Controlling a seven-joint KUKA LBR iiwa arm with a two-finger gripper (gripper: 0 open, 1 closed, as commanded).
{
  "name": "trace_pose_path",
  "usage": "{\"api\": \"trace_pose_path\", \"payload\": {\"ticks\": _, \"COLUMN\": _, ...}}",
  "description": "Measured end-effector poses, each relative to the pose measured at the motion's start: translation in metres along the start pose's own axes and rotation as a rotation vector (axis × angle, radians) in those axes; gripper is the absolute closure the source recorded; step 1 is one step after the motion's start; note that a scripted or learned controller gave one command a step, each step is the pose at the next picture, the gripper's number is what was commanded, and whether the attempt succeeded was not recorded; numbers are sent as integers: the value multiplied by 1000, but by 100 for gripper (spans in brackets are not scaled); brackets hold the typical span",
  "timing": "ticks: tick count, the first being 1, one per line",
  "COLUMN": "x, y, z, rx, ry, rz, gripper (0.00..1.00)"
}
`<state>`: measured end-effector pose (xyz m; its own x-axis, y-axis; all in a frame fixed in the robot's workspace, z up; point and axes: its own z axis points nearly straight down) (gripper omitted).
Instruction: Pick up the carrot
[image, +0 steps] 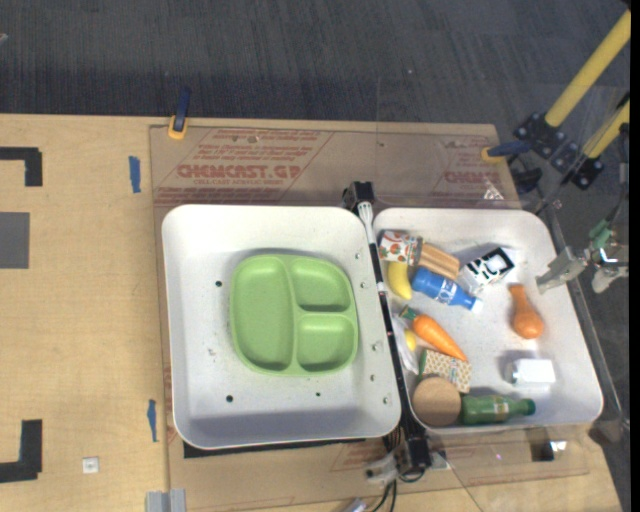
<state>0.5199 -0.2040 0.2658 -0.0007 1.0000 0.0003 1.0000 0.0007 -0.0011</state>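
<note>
The carrot (438, 338) is orange and tapered. It lies in the right bin (577, 330) near the bin's left wall, its thick end up-left and its tip pointing down-right. It rests against a patterned packet (447, 369) and sits just below a blue can (441, 289). My gripper (578, 266) shows as a grey piece at the right edge, above the bin's right rim and well to the right of the carrot. Nothing shows between its parts.
The right bin also holds a yellow banana (398, 278), a black-and-white box (489, 267), an orange pear-shaped toy (525, 314), a white block (533, 372), a green bottle (496, 407) and a wooden cylinder (436, 398). A green divided plate (295, 313) lies in the left bin (195, 330).
</note>
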Motion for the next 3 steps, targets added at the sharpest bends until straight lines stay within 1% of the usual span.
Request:
{"api": "trace_pose_path", "payload": {"ticks": 1, "x": 69, "y": -29, "z": 133, "rx": 9, "ry": 5, "rz": -63, "gripper": 0}}
{"api": "trace_pose_path", "payload": {"ticks": 2, "x": 92, "y": 2, "z": 176, "rx": -10, "ry": -2, "rz": -38, "gripper": 0}}
{"api": "trace_pose_path", "payload": {"ticks": 3, "x": 89, "y": 4, "z": 164, "rx": -21, "ry": -10, "rz": -34, "gripper": 100}}
